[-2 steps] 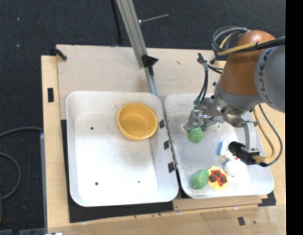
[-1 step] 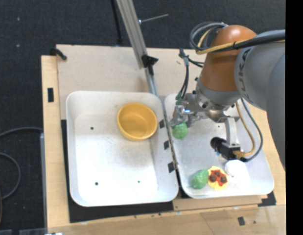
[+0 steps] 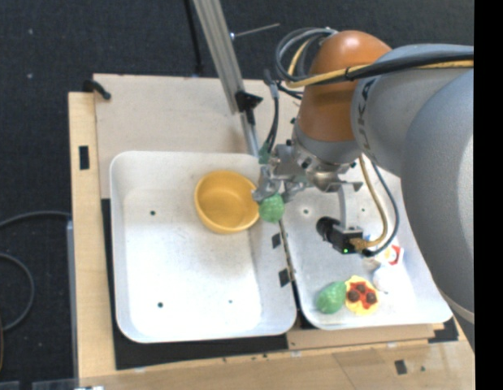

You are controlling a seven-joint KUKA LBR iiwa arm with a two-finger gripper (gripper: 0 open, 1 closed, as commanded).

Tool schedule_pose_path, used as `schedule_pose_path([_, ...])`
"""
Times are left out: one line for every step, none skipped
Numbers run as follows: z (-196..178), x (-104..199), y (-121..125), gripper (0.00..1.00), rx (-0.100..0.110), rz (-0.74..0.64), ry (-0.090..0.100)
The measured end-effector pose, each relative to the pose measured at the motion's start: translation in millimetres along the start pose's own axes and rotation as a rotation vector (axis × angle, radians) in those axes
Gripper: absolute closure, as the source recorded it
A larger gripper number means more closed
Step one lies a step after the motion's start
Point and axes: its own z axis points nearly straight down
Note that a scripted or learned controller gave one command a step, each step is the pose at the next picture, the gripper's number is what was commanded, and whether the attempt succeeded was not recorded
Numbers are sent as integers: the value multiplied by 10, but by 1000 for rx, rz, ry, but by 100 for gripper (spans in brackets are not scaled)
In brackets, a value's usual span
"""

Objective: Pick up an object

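Fingers of the gripper [image 3: 270, 195] pinch a small round green object [image 3: 272, 210] (just beside a yellow plastic bowl [image 3: 225, 202]), jaws nearly closed.

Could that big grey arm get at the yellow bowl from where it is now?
Probably yes. The yellow bowl sits open in the left bin with nothing over it, and the gripper hangs right beside its rim, with a small green object at its tip.

Gripper [image 3: 270, 192] – green ball [image 3: 272, 210] – yellow bowl [image 3: 225, 201]
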Motion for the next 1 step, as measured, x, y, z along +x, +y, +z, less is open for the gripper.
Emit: schedule_pose_path([-28,447,211,100,2,4,-1])
